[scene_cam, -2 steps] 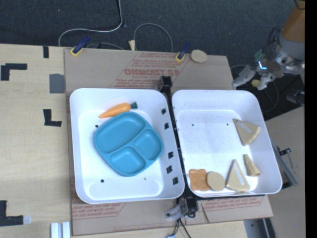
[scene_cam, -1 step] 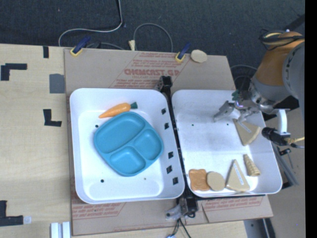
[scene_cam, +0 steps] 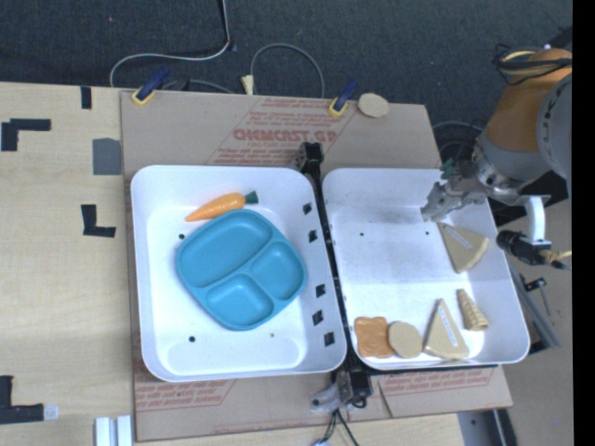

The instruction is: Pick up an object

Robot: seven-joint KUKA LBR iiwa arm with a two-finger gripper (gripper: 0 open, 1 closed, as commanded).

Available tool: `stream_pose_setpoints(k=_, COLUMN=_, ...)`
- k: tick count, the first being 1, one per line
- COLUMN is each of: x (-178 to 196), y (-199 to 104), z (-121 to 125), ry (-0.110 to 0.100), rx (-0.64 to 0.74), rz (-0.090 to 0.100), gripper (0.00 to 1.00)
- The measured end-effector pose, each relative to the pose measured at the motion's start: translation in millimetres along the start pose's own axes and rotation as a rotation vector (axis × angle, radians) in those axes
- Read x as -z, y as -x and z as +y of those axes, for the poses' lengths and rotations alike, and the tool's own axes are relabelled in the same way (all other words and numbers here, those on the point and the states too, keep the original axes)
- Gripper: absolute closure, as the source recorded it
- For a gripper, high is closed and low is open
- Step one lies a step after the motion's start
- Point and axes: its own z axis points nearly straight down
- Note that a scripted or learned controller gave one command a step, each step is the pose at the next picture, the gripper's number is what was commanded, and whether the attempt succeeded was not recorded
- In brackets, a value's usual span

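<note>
Arm [scene_cam: 525, 119] bent over right bin [scene_cam: 390, 240], pincer [scene_cam: 439, 204] above its floor

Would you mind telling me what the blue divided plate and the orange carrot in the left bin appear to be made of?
The blue three-compartment plate looks like moulded plastic: one even colour, smooth rounded ridges, a soft sheen. The orange carrot with a green top seems to be a toy, probably plastic or rubber, given its uniform colour and smooth surface; the view cannot settle which. Both lie in the left white bin, which appears to be smooth plastic too.
</note>
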Motion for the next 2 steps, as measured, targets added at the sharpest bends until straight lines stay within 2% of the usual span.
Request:
stream_pose_setpoints(k=1, x=-0.5, y=0.0, z=-0.2, ry=-0.001, rx=0.0, rz=0.0, gripper=0.0)
stream_pose_setpoints(k=2, x=9.5, y=-0.4, z=0.1, ry=0.0, rx=0.0, rz=0.0, gripper=1.0)
